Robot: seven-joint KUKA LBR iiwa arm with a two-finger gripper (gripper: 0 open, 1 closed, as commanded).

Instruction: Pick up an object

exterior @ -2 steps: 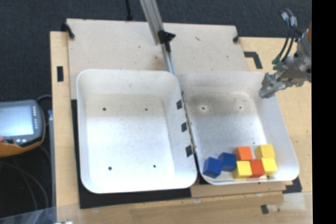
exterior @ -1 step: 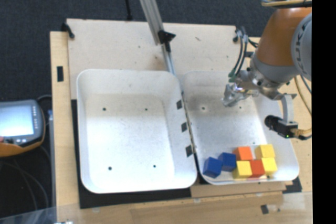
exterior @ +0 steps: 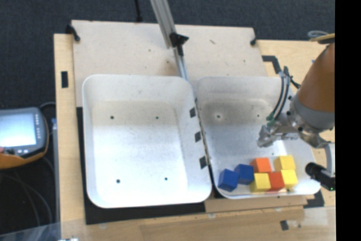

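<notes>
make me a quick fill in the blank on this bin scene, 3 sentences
1. All the blocks lie in the ____ bin as seen in the camera view.
2. The number of blue blocks is ____.
3. The tool hangs over the same bin as the orange block, whose neighbours are yellow, red and ____.

Missing words: right; two; blue

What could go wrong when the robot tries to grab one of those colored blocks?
The blocks sit packed together, touching, so the gripper might not fit its fingers around just one, or might push neighbors away. They also lie close against the right bin near wall, so the gripper could bump that rim on its way down.
</notes>
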